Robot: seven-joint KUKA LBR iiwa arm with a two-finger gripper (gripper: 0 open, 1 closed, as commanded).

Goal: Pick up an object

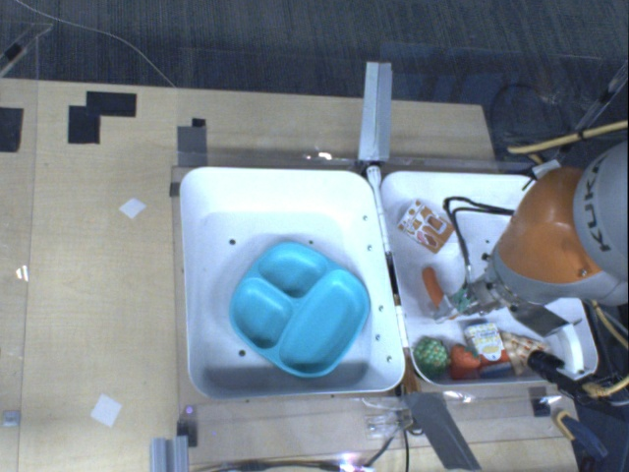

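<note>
The right bin [472,193] holds several small items: a white and orange packet [425,225] near the back, an orange carrot-like stick [432,285], a green ball [429,353], a red item [466,363] and a white packet [484,339] near the front. My gripper [462,302] hangs low over the bin's middle, just right of the orange stick and above the white packet. The arm's orange band [550,236] covers the bin's right part.
The left bin [211,214] contains a blue three-compartment plate [300,307]. A metal post [376,112] stands behind the divider between the bins. A black cable [472,214] loops over the right bin. Bare wooden bench [88,293] lies to the left.
</note>
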